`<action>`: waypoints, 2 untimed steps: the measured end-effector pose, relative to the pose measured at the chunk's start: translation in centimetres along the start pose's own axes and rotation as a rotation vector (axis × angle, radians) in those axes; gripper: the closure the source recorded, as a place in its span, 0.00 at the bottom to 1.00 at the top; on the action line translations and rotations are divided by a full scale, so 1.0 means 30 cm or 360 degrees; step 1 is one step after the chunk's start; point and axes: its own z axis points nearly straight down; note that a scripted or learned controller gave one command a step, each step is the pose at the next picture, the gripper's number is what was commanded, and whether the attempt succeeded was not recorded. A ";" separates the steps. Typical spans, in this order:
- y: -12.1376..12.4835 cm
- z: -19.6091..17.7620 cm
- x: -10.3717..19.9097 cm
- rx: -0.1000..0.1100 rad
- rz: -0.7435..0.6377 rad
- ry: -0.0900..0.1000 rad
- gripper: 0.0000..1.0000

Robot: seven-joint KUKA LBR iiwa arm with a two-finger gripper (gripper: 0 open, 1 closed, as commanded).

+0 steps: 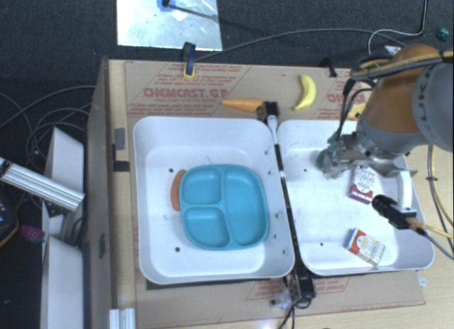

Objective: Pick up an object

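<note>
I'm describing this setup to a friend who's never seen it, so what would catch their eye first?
Likely the bright blue divided plate in the middle of the left bin, with a hot dog at its left edge. Next, the grey and orange arm reaching over the right bin, its gripper low near the bin's back. A yellow banana and a carrot lie behind the bins.

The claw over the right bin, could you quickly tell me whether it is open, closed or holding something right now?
Claw: low over the right bin, near its upper left part; open, closed or holding anything cannot be told.
</note>
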 end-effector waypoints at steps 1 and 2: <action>-0.061 0.143 -0.195 0.0008 0.0006 -0.0003 1.00; -0.060 0.143 -0.193 0.0006 0.0005 -0.0002 0.00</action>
